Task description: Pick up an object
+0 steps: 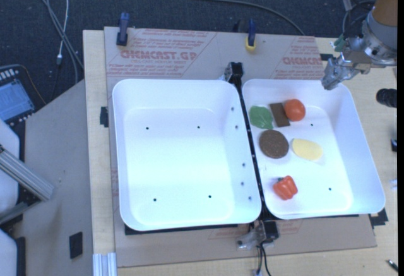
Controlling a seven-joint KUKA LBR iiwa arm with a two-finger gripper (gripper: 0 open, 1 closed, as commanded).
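Grey metal hand [332,76], orange band above the wrist (black cables alongside), grey arm

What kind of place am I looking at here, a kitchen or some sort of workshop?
Most likely a robotics lab. A robot arm's gripper hangs over a bench with two white bins clamped together, toy food such as a red pepper lies in the right bin, and cables trail over the floor.

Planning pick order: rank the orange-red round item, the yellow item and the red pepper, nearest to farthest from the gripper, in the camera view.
From the gripper, above the right bin's far edge:
1. Orange-red round item, far part of the right bin.
2. Yellow item, mid-bin.
3. Red pepper, near part of the bin.
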